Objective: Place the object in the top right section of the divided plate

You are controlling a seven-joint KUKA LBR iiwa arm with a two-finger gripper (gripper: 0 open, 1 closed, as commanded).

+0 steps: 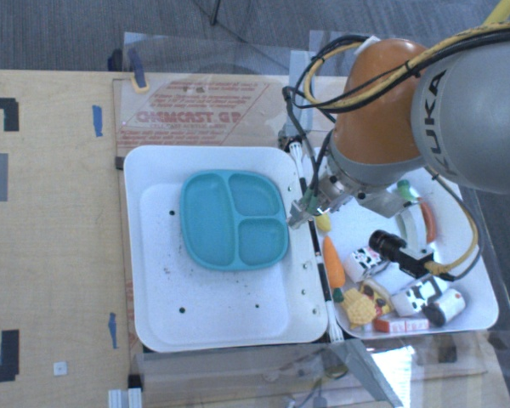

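Turquoise divided plate (235,219) sits in the left bin (144,253). My gripper (310,209) hovers over the bin divider with a small yellow object (323,223) beneath; grip state unclear. Risk: an unsecured object falls short of the top right section.

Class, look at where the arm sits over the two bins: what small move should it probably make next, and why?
Probably a short shift toward the blue plate. The gripper sits at the divider between the bins, just beside the plate's top right section, with something small and yellow at its tip. Whether it is gripped is unclear.
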